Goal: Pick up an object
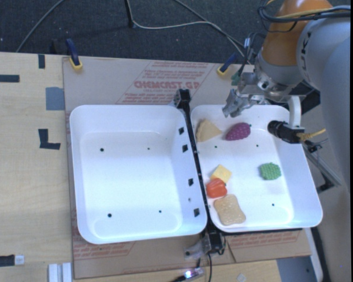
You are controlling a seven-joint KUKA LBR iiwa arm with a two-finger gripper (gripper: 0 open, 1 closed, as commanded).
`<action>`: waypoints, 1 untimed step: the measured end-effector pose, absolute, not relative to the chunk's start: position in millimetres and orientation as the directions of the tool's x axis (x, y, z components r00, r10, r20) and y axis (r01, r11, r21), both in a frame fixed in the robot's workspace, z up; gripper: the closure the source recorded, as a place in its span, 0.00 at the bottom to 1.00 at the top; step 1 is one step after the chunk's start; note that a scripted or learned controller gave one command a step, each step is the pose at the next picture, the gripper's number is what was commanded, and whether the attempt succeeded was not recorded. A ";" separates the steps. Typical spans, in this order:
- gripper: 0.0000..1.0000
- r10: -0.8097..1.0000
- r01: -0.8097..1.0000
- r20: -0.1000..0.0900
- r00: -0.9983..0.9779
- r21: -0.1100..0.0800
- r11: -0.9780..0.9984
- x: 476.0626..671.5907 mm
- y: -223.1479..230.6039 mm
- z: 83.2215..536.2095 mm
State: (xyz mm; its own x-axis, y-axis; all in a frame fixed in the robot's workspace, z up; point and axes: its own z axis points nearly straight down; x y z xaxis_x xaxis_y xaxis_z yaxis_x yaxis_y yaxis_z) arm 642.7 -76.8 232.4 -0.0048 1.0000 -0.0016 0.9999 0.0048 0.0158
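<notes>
Cardboard covers the table under two white bins. My jaws hang apart, holding nothing, above the right bin, just beside the purple grape bunch. Approach step, I judge; next, descend and close on it.

We are reaching in from the right with our grey arm, its orange band sitting high above the wrist. Below the band our wrist is angling down and to the left, carrying the gripper at its lower tip. Nothing is showing between the dark fingers, which are hanging just apart.
</notes>
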 end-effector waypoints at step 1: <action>1.00 1.000 1.000 0.001 -0.003 0.002 0.003 599.3 -53.6 282.8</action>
State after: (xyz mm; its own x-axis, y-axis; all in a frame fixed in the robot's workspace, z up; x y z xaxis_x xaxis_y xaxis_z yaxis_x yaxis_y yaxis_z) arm 599.3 -53.6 282.8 -0.0031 1.0000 0.0009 1.0000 0.0031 0.0023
